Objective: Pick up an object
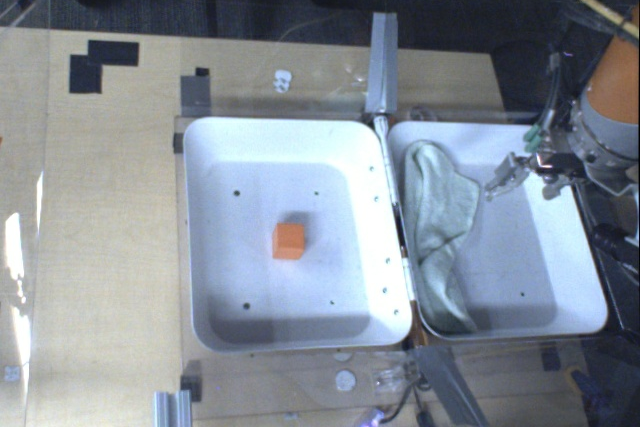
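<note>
Here's the arm, reaching in from the right edge of the frame, its orange band up near the top right corner. The gripper hangs over the upper part of the right bin, pointing toward the middle of the frame. Whether it is spread or closed, I cannot tell from this angle; nothing shows in its grasp.

Two candidates on offer. A pale green cloth lies crumpled along the left wall of the right bin, running from the upper corner down to the lower corner. Over in the left bin, a small orange cube sits alone near the centre, well apart from every wall.

By my reading, this is the approach step: no pick made yet, the tool just beside the cloth's upper end. The cloth looks the likelier target, being nearest. The next move would call for coming down onto a raised fold and pinching there; flat fabric against the bin floor could slip free. The cube would need a long reach across the divider.
</note>
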Controlling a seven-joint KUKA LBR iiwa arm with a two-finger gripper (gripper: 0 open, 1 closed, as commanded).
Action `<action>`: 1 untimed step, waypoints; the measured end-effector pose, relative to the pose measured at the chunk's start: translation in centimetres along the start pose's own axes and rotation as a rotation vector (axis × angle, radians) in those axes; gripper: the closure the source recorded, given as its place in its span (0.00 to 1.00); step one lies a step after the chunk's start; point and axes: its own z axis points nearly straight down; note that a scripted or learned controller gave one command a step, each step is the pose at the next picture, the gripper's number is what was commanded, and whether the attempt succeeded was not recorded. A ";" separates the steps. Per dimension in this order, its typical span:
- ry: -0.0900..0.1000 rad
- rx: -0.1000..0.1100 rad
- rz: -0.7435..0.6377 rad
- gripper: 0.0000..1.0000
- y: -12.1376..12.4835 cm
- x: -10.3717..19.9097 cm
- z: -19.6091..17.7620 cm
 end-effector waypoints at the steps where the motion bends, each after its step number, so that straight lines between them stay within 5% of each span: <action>1: 0.001 0.003 0.207 0.00 -4.2 -2.3 16.7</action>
